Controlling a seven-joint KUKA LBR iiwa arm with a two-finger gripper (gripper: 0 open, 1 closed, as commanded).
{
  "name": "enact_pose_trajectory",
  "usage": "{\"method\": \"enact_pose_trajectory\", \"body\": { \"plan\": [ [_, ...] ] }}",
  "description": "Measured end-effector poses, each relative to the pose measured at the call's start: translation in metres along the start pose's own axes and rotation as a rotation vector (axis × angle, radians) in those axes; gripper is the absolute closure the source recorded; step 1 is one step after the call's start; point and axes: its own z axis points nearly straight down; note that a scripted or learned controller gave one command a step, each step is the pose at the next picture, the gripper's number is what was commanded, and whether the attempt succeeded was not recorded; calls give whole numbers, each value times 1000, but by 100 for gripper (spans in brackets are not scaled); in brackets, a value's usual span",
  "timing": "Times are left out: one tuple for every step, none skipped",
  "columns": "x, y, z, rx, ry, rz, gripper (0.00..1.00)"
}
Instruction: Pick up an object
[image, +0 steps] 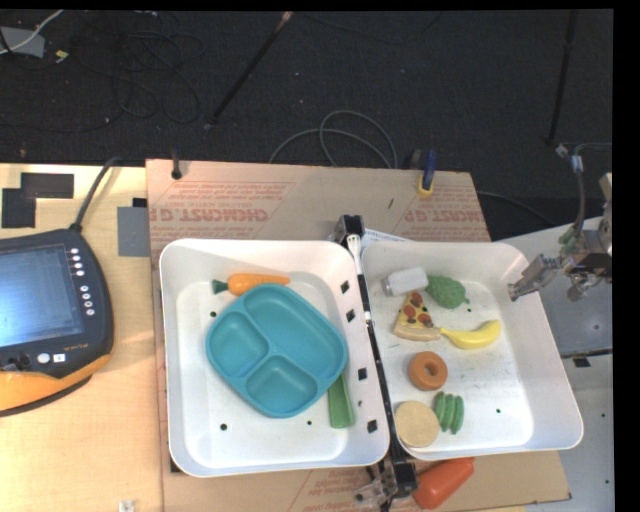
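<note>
I hang just off the right bin's (540, 380) far right corner, and my gripper (540, 272) sits over the rim there, above the bin and touching nothing. Whether I am open or closed I cannot tell; the metal parts blur together at this edge. Nothing shows in my hold.

The things to pick lie inside the right bin, mostly toward its left half. Near its far left corner lies a white block (407, 281), with a green leafy piece (447, 292) just beside it. A pizza slice (415, 317) lies nearer the front from those, and a banana (473, 335) lies close to the bin's middle, the piece nearest to me. A donut (428, 371) sits nearer the front again. A tan disc (417, 423) and a pea pod (450, 411) lie side by side at the bin's near left corner.

Across the right bin's left wall stands the left bin (190, 430), holding a teal plate (277, 349), a carrot (255, 283) and a green stick (340, 400). An orange-red piece (442, 482) lies outside the right bin's near edge.
</note>
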Motion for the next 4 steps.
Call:
{"method": "enact_pose_trajectory", "body": {
  "plan": [
    [63, -13, 173, -1, 2, 0, 0],
    [116, -56, 186, -26, -7, 4, 0],
    [206, -21, 89, -5, -6, 3, 0],
    [146, -48, 94, 4, -2, 6, 0]
  ]
}}
